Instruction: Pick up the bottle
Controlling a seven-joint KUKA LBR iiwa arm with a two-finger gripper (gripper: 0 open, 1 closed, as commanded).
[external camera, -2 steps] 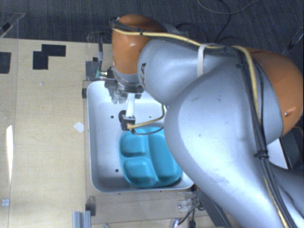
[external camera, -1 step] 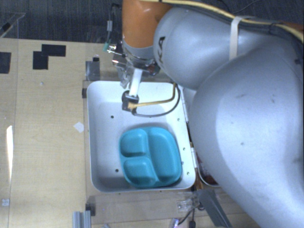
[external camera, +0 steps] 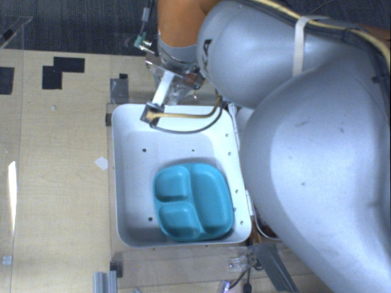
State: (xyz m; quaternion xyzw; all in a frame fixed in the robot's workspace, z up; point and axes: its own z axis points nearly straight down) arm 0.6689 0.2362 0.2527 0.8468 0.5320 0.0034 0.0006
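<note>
**Teal tray in the bin, bottle unplaced**

Teal plastic tray point(external camera: 194, 201), three-compartment and round-cornered, lies flat at the near end of the shallow white bin point(external camera: 122, 182). Beyond it the bin floor runs bare to the far wall. The gripper point(external camera: 153, 112) hangs over that far rim, slanted down and to the left, under the arm's orange band point(external camera: 180, 11). I cannot tell whether it is open or closed, and I see nothing held in it.

The grey arm point(external camera: 317, 151) covers the neighbouring bin, so I cannot tell where the bottle lies, which way it points, or how its long axis runs. My judgement is to lift clear, find the bottle, then close across its width.
</note>
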